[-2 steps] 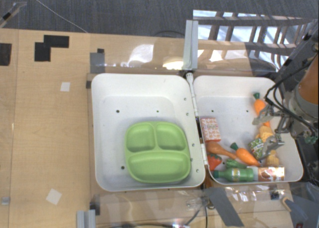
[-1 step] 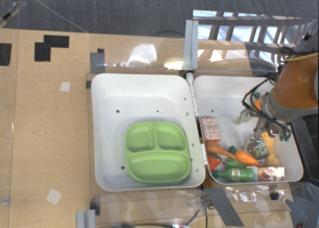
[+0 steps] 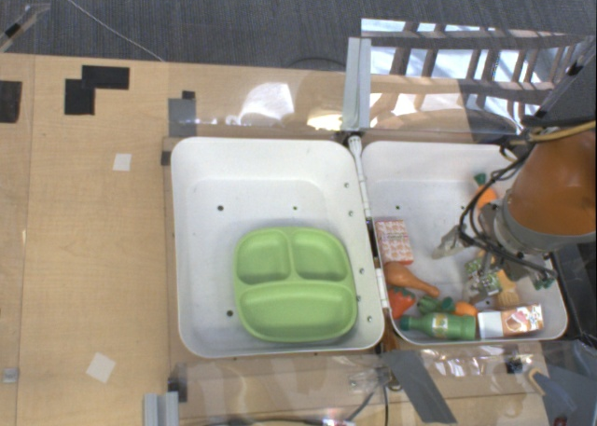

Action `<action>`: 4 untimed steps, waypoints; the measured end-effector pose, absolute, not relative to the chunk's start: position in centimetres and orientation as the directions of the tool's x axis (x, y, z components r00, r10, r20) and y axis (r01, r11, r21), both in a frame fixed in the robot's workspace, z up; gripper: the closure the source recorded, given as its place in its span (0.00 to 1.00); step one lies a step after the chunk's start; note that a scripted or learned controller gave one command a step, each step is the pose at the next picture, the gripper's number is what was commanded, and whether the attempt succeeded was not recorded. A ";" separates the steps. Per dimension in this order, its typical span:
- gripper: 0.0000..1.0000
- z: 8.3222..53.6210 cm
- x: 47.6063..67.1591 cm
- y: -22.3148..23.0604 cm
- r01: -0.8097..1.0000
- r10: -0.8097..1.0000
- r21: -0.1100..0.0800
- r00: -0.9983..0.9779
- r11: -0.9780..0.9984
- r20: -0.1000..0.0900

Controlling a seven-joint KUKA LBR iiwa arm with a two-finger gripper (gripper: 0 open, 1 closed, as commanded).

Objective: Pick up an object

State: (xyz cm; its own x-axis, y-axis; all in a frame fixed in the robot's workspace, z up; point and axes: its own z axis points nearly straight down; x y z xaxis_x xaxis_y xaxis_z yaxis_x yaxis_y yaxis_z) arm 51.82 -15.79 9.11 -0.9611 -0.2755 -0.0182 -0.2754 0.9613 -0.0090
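No single object is named by the task, so the likeliest candidates are taken to be those in the right bin (image 3: 410,168), where the arm (image 3: 550,196) is lowered. A green bottle (image 3: 438,325) lies on its side along the near wall, with a small white carton (image 3: 510,322) just beside it on the right. The bottle is judged to be light, stiff and smooth, apt to roll; it would best be taken across its body, not its neck. The carton is probably light and slightly crushable, and its flat sides offer an easier hold. An orange carrot-like toy (image 3: 410,277) and a pink-patterned packet (image 3: 394,240) lie close to the dividing wall; the packet lies flat and would be hard to lift from above.

The gripper (image 3: 485,270) is hidden under the wrist and its cables, so whether it is wide, narrow or holding anything cannot be told. The pieces are crowded together near the front wall, which may hinder a clean approach. In the left bin (image 3: 201,228) a green divided plate (image 3: 296,284) rests well apart.
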 end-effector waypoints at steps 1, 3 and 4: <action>0.00 8.9 59.1 -20.6 -0.408 -0.408 -0.006 -0.913 0.913 -0.010; 0.00 8.9 63.8 -17.0 -0.359 -0.359 -0.005 -0.933 0.933 -0.013; 0.00 8.8 62.5 -17.1 -0.339 -0.339 -0.004 -0.941 0.941 -0.011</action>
State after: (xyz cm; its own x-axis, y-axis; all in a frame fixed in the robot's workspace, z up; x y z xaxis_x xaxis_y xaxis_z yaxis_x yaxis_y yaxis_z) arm 62.50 -17.08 8.81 -0.9408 -0.3388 -0.0110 -0.3388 0.9408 -0.0036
